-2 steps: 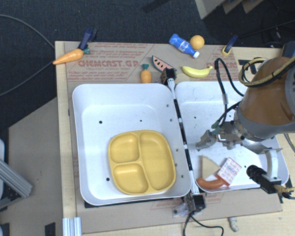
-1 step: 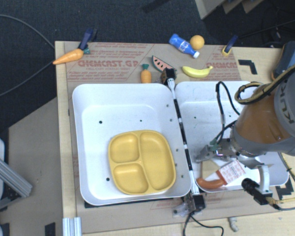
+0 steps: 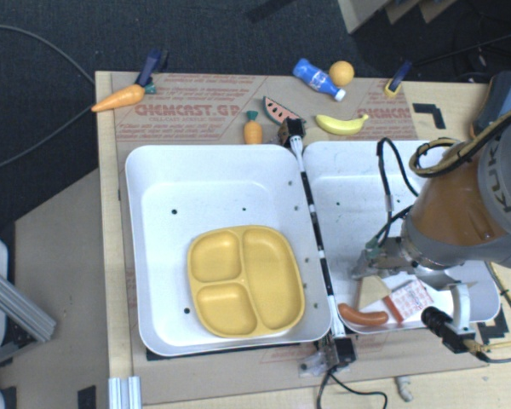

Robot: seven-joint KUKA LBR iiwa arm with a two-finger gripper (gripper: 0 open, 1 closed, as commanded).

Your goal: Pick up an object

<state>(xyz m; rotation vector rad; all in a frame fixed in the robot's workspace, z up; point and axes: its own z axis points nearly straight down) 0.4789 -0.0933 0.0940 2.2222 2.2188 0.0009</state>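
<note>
In the right bin (image 3: 345, 186), near its front edge, lie a brown sausage (image 3: 364, 316), a tan wedge (image 3: 373, 293) and a red and white packet (image 3: 409, 301). My gripper (image 3: 366, 264) hangs low over the front of this bin, just above the tan wedge and a little behind the sausage. The grey arm (image 3: 451, 220) reaches in from the right and hides the bin's right part. I see nothing clearly held in the gripper.
The left bin (image 3: 153, 186) holds a yellow divided plate (image 3: 245, 279). Behind the bins on the bench lie a carrot (image 3: 119, 99), a watermelon slice (image 3: 277, 109), a banana (image 3: 341, 124), a blue bottle (image 3: 317, 78) and an orange ball (image 3: 341, 72). A black cable (image 3: 387, 169) loops over the right bin.
</note>
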